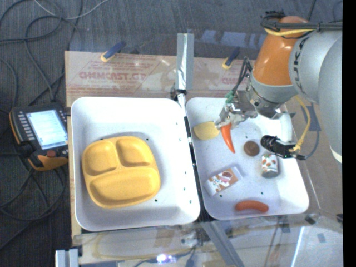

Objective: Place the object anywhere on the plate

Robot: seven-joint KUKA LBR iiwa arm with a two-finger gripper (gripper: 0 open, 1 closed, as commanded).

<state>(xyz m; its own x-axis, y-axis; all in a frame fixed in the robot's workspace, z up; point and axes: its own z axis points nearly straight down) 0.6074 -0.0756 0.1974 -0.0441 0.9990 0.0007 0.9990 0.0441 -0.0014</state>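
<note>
**Carrot at the gripper, plate still bare**

While the yellow plate (121, 170) sat bare in the left bin (78, 204), the carrot (228, 138) hung in the right bin (300, 196), its top between the fingers of the gripper (229, 118), apparently pinched. So slight a hold risked dropping it during the crossing, onto the bin walls between.

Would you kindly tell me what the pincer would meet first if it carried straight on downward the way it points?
Most likely the orange carrot directly at the pincer tips, then the right bin floor; depth is unclear.
</note>
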